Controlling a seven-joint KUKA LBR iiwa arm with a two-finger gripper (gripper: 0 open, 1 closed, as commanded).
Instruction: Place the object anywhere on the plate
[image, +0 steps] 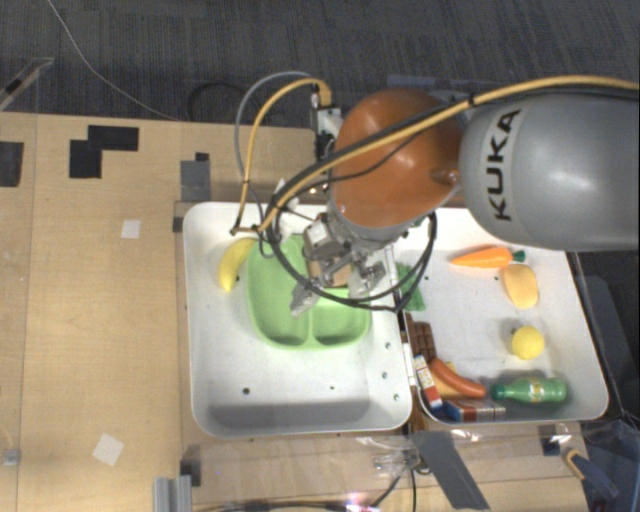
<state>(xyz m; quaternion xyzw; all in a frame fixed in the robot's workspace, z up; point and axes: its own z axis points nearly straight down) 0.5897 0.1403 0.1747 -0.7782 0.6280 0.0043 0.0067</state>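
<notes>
A green plate (300, 320) with divided sections lies in the left white bin (280, 400), toward its upper right. My gripper (335, 275) hangs low over the plate's upper part, under the orange wrist band. It hides much of the plate's far side. Cables loop around it. A yellow banana (233, 264) lies in the bin just left of the plate, touching its edge. I cannot make out any object in the gripper.
The right bin (580, 340) holds a carrot (483, 258), a pale orange fruit (521, 287), a lemon (527, 343), a green bottle (528, 390), a red sausage (455, 380) and a brown bar (420, 345). The arm's grey body covers the bins' upper middle.
</notes>
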